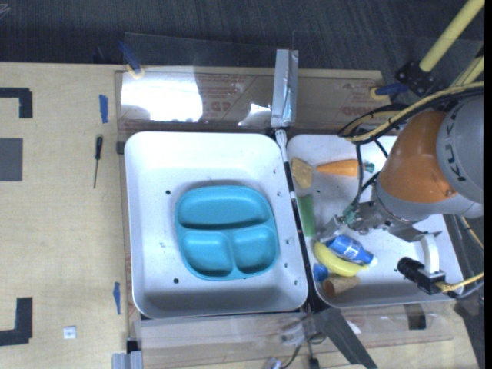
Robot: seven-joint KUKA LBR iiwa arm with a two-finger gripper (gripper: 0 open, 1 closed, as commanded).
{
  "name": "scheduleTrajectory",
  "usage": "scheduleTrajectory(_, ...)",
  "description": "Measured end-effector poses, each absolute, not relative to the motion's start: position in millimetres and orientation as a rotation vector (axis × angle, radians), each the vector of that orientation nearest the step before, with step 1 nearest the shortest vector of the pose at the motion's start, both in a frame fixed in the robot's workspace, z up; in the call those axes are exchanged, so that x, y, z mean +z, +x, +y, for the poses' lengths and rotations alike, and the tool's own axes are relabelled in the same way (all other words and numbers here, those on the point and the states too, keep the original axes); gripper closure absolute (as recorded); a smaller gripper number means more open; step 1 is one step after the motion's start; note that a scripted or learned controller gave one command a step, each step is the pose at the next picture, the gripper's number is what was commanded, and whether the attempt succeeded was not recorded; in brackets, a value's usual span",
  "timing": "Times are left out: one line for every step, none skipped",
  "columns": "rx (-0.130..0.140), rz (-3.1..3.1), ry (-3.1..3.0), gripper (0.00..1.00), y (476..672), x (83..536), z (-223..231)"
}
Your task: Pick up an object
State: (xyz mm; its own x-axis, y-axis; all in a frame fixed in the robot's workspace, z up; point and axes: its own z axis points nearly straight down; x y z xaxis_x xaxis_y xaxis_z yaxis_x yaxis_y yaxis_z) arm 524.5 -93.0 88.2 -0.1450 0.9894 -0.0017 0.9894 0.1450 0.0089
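Note:
My gripper (347, 221) hangs low over the right bin (384, 292), its grey and orange arm covering much of that bin. Just below the gripper lies a blue and white packet (350, 249) resting on a yellow banana (334, 263). A brown piece (339, 285) sits by the bin's front wall. At the back of the bin lies an orange carrot (338, 167), next to a tan bread-like piece (302, 174). A green stick (307, 214) lies along the left wall. Nothing is visibly held.
The left bin (146, 160) holds a blue divided plate (226, 230) in its middle. A metal divider post (283, 91) stands behind the wall between the bins. Cables and a yellow pole (453, 25) run at the upper right.

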Motion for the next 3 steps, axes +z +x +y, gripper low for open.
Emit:
scheduleTrajectory(0.015,2.366,2.048,1.00,526.4,99.9,-93.3)
scheduleTrajectory(0.013,2.367,2.049,0.00,526.0,99.2,-93.3)
scheduleTrajectory(0.009,2.452,1.951,0.00,484.0,88.1,-109.8)
